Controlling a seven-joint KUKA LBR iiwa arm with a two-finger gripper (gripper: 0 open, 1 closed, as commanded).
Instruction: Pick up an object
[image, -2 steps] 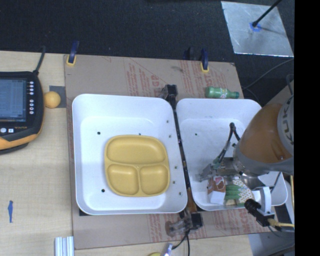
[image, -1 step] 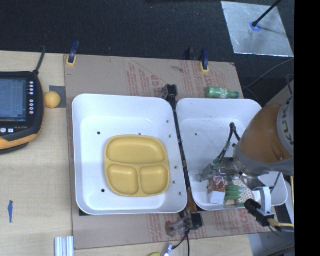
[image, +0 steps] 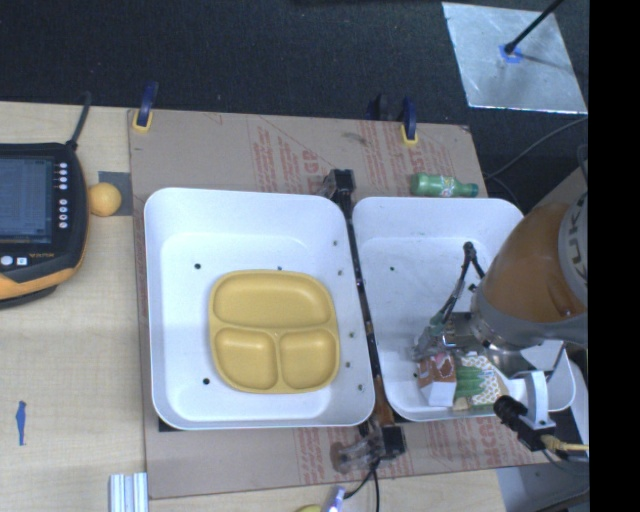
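White plastic, two shallow bins side by side on a brown cardboard sheet (image: 290, 160) over the table (image: 60, 380).

Left bin (image: 170, 300): smooth, rounded corners; holds a yellow three-compartment tray (image: 272, 330), glossy, centred, with bare floor on every side.

Right bin (image: 400, 250): upper and left floor bare; contents crowded into the lower right corner.

Objects: small packets (image: 460, 380), brown, white and green printed, lying together at the bin's lower edge.

Arm (image: 535, 270): grey with orange band, entering from frame right, covering the bin's right side.

End effector (image: 440, 338): low over the packets, at or just above them; its opening and any grasp cannot be told.

Surroundings: green bottle (image: 445, 185) above the right bin; black-and-orange pendant (image: 35, 220) at frame left.
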